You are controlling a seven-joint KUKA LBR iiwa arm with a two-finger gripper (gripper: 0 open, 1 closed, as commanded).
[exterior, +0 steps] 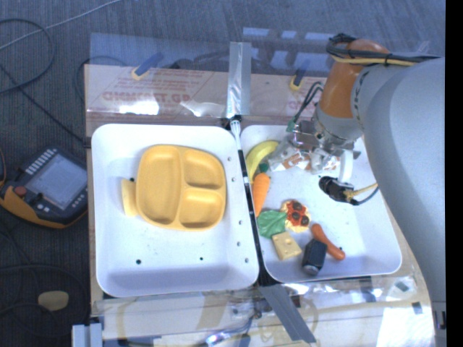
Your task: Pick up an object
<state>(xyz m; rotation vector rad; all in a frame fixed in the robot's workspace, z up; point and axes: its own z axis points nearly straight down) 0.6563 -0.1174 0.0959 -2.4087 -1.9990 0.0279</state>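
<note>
The right bin (pixel 376 244) holds several toy foods: a yellow banana (pixel 259 155), an orange carrot (pixel 260 191), a green leaf (pixel 270 223), a pizza slice (pixel 295 212), a cheese wedge (pixel 287 247), a black can (pixel 314 256) and a red sausage (pixel 329 242). My gripper (pixel 307 154) is low over the far part of this bin, just right of the banana. Small brown and white bits (pixel 292 162) lie beneath it. The wrist hides what sits under it.
In the left bin (pixel 116 266) lies a yellow divided tray (pixel 181 186). A black connector with a cable (pixel 334 188) hangs off the wrist over the right bin. The grey arm (pixel 412 136) covers the right side. A teach pendant (pixel 47 186) rests on the floor at left.
</note>
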